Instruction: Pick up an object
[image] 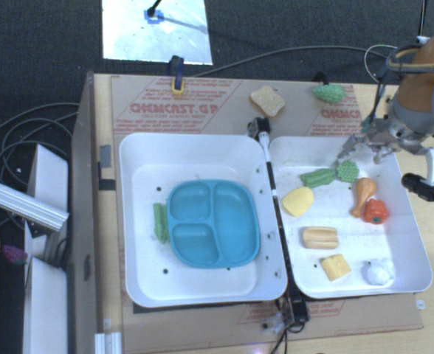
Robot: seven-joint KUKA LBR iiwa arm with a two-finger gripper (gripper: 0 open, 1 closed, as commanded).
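The bench (202,98) carries two white bins. The left bin (139,198) holds a blue divided plate (213,223) with a green pod (160,222) at its nine o'clock. The right bin (409,260) holds the toy food: a hot dog bun (319,237), a yellow lemon (297,201) and a broccoli floret (348,171). The end effector (366,147) hovers at the bin's one o'clock, just beside the floret; I cannot tell its state. The risk, I judge: crowded pieces, so a descent may nudge rather than catch.

Right bin (416,260): food items crowd its middle and right; open floor along its near-left. Left bin (139,198): blue tray (214,222) occupies centre, margins passable.
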